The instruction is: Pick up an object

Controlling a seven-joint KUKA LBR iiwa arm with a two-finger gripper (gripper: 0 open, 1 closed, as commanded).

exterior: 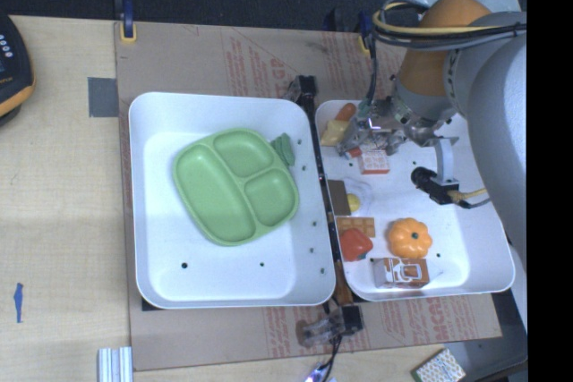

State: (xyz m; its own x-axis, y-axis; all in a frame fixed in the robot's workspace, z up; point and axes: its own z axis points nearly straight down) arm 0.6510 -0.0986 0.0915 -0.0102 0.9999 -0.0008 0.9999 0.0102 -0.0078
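Objects for picking sit in the right bin [483, 277], and the gripper [372, 131] is down at that bin's far left corner, right in among a small cluster; so I'd call this the reaching/closing-in step, nothing lifted yet as far as I can see.

Right by the jaws there's a yellow piece [332, 132] just to their left, an orange-red bit [346, 113] a little beyond it, and a small white and red packet [374, 161] just below them; which one it's going for, hard to say, they're all crowded together. Well away from the jaws, toward the near side of the bin, sit a little orange pumpkin [409, 238], a red piece [355, 243] and a small carton [400, 272]; the left bin [152, 192] has a green divided plate [235, 184], far off to the left of the jaws.

How far open the jaws are: honestly can't tell, the wrist and cables cover them from this angle; can't see anything pinched either.

Next move, my guess: settle on one piece, close on it properly, then lift straight up; the crowding means it could easily nudge a neighbour or grab nothing.
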